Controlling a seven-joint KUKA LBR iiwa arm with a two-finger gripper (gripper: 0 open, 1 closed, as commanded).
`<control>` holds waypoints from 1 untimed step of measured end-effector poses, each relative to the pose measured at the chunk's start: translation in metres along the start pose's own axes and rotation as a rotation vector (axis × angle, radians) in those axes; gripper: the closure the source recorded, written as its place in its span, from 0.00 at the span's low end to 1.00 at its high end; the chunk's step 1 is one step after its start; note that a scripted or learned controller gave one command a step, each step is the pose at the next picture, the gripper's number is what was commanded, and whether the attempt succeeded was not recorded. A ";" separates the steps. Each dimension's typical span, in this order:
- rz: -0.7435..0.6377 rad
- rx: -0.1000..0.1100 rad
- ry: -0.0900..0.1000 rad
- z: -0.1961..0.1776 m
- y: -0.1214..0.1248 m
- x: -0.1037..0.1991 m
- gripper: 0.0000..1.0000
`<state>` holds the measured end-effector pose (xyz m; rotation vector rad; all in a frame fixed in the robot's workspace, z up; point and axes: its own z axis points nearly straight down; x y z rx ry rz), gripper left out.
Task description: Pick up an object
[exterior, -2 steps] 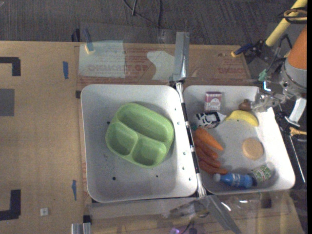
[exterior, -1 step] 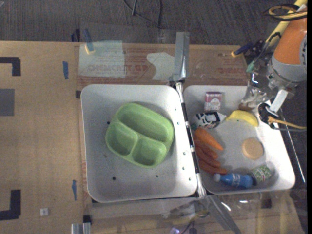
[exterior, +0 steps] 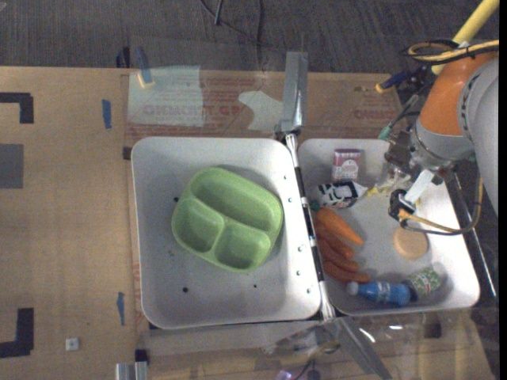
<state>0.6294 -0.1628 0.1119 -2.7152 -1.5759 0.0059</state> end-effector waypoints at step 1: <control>0.096 -0.003 0.001 -0.141 0.010 0.033 1.00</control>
